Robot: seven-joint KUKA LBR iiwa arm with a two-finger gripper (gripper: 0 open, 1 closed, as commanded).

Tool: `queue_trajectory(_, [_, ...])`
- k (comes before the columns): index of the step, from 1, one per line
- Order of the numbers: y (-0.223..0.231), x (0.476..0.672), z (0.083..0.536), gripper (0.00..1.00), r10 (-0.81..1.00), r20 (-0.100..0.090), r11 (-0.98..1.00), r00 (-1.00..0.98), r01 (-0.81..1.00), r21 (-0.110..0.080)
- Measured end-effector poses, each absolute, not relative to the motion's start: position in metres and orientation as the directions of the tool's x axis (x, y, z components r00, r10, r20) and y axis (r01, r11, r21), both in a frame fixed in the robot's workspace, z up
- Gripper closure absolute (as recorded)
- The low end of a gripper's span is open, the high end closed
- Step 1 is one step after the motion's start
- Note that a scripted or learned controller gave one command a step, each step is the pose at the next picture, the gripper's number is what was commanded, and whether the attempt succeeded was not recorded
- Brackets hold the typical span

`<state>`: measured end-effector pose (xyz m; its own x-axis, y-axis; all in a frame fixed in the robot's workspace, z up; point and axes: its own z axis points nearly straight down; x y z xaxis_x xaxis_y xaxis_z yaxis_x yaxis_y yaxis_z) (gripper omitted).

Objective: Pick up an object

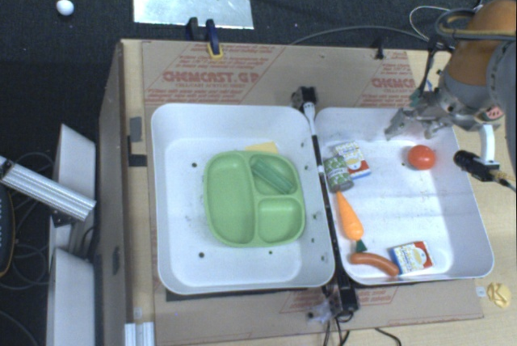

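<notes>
My gripper [419, 124] hangs over the far part of the right bin [460, 211], open, with nothing between its fingers. A red tomato [420, 157] lies just in front of it, apart from the fingertips. Also in this bin are a small printed box [347, 161] by the left wall, an orange carrot [349, 217], a reddish sausage [373, 261] and a small carton [413, 257] near the front edge.
The left bin [182, 175] holds a green divided plate [242, 203] with a green item [275, 173] in its far-right compartment. A yellow piece [262, 148] pokes out behind the plate. A divider ridge [321, 191] separates the bins.
</notes>
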<state>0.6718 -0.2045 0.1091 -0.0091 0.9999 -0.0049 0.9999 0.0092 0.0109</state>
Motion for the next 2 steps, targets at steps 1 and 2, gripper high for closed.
queue_trajectory(1, [-0.205, 0.670, 0.087, 0.00, 1.000, 0.001, 0.004, -0.004, 1.000, 0.001])
queue_trajectory(2, [-0.206, 0.671, 0.098, 1.00, 1.000, -0.002, 0.007, -0.007, 1.000, 0.008])
